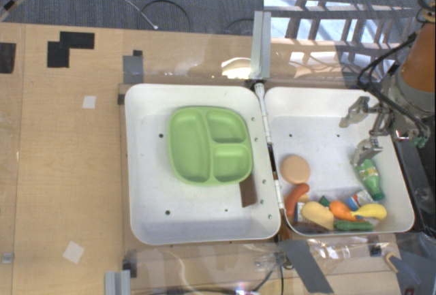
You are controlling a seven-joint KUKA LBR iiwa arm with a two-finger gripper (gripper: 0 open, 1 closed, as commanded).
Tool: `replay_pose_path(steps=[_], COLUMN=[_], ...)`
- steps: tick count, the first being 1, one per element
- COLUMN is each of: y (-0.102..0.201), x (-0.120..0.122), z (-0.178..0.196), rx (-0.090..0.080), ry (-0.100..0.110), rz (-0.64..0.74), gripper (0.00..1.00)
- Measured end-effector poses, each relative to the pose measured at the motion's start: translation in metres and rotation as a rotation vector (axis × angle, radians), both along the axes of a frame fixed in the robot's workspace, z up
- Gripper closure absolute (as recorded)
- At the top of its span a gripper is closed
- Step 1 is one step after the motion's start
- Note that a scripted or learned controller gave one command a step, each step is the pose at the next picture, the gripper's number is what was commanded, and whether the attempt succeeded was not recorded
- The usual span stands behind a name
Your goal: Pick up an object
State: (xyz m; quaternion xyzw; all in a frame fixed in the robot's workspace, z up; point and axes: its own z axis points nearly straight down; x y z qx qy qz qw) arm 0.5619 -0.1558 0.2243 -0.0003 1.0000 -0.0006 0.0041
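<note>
My gripper (362, 131) hangs over the right side of the right bin (313, 116), its two fingers (355, 112) spread apart, open, with bare white floor between them. Just below its nearer finger lies a green bottle-like item (370, 177), not between the fingers. A tan round piece (296, 168) rests mid-bin. Along the bin's front edge sit a red-orange piece (296, 197), a yellow piece (318, 214), a small orange piece (340, 209), a yellow banana-like piece (372, 212) and a green pod (354, 225).
The left bin (146, 171) holds a green divided plate (208, 145) and a brown block (248, 193) by the wall between the bins. A metal rack (340, 31) stands behind the right bin. Black cables (381, 62) run down to the wrist.
</note>
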Motion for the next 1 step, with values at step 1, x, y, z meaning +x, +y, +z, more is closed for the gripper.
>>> replay_pose_path(steps=[1], y=[-0.0320], x=[-0.0155], z=[-0.1256], rx=[-0.003], ry=[-0.005], rz=[0.167], gripper=[0.00])
